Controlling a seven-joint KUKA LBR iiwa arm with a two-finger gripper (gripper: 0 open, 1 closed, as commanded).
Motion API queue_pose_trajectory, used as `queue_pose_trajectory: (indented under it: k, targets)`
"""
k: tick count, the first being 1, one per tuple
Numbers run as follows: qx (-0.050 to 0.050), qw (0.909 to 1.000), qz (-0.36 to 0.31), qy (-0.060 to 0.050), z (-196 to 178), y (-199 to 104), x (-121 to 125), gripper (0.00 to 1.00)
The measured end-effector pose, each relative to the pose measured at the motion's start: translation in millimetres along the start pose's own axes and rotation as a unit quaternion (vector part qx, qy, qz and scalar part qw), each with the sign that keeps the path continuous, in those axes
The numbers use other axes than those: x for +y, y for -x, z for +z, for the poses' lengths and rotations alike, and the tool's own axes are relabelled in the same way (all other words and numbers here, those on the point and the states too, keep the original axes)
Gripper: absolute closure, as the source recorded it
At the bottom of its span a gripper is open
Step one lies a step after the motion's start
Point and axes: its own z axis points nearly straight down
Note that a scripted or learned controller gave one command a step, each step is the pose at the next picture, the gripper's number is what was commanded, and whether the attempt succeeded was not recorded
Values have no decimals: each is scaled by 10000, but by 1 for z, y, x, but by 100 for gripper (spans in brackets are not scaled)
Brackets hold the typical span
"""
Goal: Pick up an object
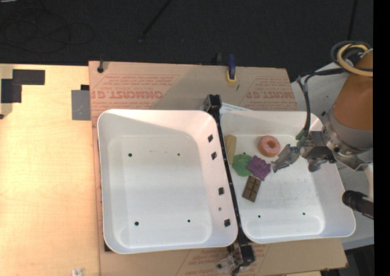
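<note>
Beside pink donut [269, 145], end effector [303, 156] hovers

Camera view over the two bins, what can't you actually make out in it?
- Gripper: small and blurred over the right bin; whether its fingers are open or shut cannot be told.
- Green object: partly covered by the purple object, so its shape is unclear.
- Brown block: too small for surface detail.
- Arm: cut off by the right edge.
- Tan piece: too small to identify, beside the bin divider.
</note>
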Motion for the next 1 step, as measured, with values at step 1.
queue_pose_trajectory:
  k: [1]
  targets:
    - [-15,9999,-20,106,-246,-43,43,0]
